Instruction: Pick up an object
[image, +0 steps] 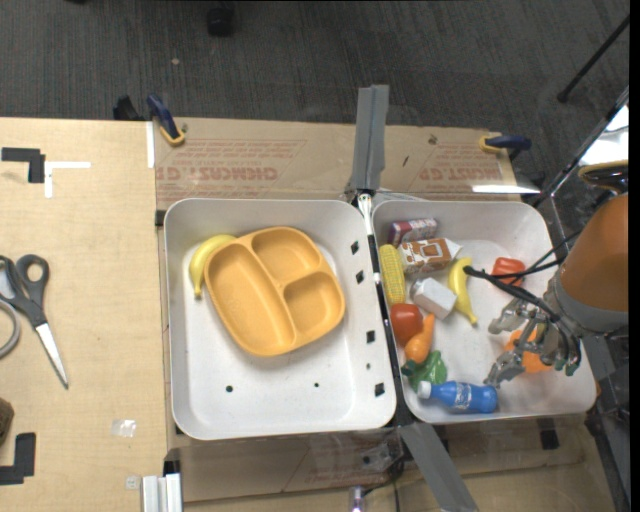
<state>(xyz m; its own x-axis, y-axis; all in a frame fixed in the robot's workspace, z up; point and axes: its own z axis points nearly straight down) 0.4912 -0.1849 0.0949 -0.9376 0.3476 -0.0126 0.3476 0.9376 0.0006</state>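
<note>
Dark carpet lay beyond the pale wooden table (80, 300) bearing two shallow white bins. Over the right bin (535, 225), the pincer (522, 345) hung with fingers apart, clamped on nothing, just above a small orange plastic toy (530, 362) near the front right corner. It looked light, rigid and slick; gripping across its middle seemed safest.

Robotics lab, clamped cardboard (330, 160) bench, twin white bins (190, 380), scissors (40, 310)
</note>
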